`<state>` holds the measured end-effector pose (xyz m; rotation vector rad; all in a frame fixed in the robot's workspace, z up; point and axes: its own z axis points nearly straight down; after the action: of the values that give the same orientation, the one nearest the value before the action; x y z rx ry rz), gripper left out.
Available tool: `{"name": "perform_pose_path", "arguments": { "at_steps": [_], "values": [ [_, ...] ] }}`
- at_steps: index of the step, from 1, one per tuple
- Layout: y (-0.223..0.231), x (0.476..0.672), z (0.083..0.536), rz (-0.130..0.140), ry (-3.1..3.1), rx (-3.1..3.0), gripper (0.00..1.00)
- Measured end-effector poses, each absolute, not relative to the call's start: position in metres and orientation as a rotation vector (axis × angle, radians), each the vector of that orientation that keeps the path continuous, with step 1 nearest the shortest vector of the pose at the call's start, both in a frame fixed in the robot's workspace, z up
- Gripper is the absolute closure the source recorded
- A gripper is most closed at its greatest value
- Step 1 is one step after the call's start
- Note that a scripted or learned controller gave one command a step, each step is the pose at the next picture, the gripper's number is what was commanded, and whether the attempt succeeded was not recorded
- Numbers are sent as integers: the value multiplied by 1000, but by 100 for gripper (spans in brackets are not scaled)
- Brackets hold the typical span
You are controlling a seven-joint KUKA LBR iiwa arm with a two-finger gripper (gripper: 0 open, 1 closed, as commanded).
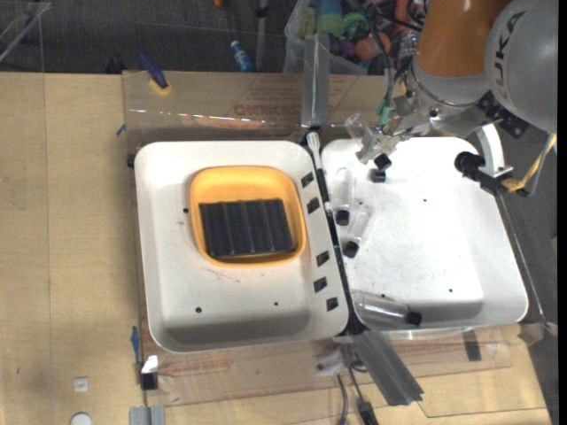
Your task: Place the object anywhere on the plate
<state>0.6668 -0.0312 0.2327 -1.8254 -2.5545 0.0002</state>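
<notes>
Tan wood of the desk (62,237) runs along the near edge, and just beyond it sits the left white bin (239,321), which carries the yellow-orange plate (244,177) I use as my reference.

A dark ribbed rectangular block (246,227) lies flat on the plate, filling most of its well and sitting slightly toward the plate's near side. Its edges look to be inside the rim. By my reading the placing is done, or as good as done.

If so, the step in hand is simply to get clear. I would lift straight up and keep the wrist away from the plate, so that nothing drags the block off or tips the rim. If a second placement is called for, I would aim for the plate's centre and let go low.

To the plate's right lies the right white bin (443,264), with a few small dark bits (341,212) near the wall it shares with the left bin.

Farther back and to the right of the plate, the tool (379,153) hangs over the right bin's far corner, below the arm (461,25) with its orange band. I cannot tell whether the tool is spread or pressed together. The block is well apart from it, nearer to me and to its left.
</notes>
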Motion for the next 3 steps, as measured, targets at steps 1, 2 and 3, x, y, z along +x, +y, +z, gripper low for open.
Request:
{"name": "perform_pose_path", "arguments": {
  "at_steps": [1, 2, 3],
  "values": [
    [6, 667, 248, -5, -2779, -1474, 100],
    [20, 667, 252, -6, -2792, -1449, 100],
    [20, 667, 252, -6, -2792, -1450, 0]
  ]
}}
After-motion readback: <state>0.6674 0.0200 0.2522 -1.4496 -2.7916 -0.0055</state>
